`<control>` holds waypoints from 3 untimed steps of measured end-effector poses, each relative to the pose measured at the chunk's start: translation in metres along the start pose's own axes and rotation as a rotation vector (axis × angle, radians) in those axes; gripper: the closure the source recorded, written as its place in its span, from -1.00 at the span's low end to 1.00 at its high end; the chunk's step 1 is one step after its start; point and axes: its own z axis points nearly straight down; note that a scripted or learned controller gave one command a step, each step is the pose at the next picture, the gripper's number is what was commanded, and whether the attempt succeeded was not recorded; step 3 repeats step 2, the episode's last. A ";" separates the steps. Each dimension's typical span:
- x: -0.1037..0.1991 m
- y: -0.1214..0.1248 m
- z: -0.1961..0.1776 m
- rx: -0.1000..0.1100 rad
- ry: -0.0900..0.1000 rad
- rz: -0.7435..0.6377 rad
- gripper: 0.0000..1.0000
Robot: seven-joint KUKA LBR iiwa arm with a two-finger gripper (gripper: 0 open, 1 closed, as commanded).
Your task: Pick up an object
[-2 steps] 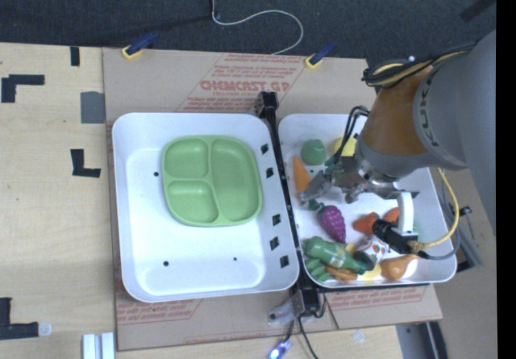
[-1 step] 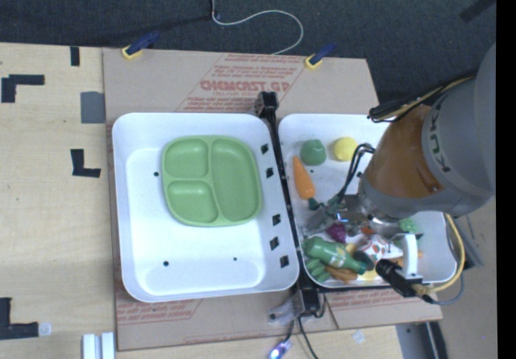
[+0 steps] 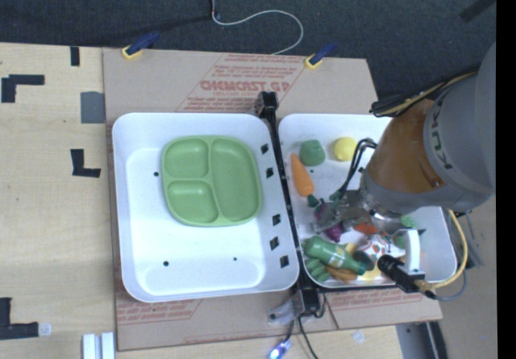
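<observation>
Lying side by side on the tabletop (image 3: 48, 212) are two shallow white bins: the left bin (image 3: 141, 269) across the middle of the frame, the right bin (image 3: 447, 256) at middle right. One green divided plate (image 3: 212, 180) with three compartments is being carried in the upper half of the left bin.

One arm (image 3: 439, 148) is being extended in from the right edge of the frame, its orange band lying over the right bin. The claw (image 3: 355, 216) is being lowered into the heap of small things in that bin; whether it is spread or pressed together cannot be told, since it is being hidden by the wrist and the clutter.

Several small things are being counted in the right bin: one orange carrot-like piece (image 3: 301, 176) near the divider, one dark green rounded piece (image 3: 313, 152) above it, one yellow ball-like piece (image 3: 345, 148) beside that, and one green bottle-like piece (image 3: 326, 251) lying on its side near the lower edge. Red, purple, white and orange pieces are being crowded together just beside the claw, too jumbled to be told apart.

A cardboard sheet (image 3: 242, 79) is lying under both bins, with one yellow clip (image 3: 139, 44) and one blue and yellow clip (image 3: 320, 53) at its upper corners. One thin white cable (image 3: 258, 22) is looping across the dark floor at the top of the frame.
</observation>
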 end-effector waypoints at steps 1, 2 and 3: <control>0.102 0.084 -0.092 -0.018 -0.001 -0.011 1.00; 0.152 0.061 -0.152 -0.009 0.000 -0.006 1.00; 0.152 0.061 -0.152 -0.009 0.000 -0.006 1.00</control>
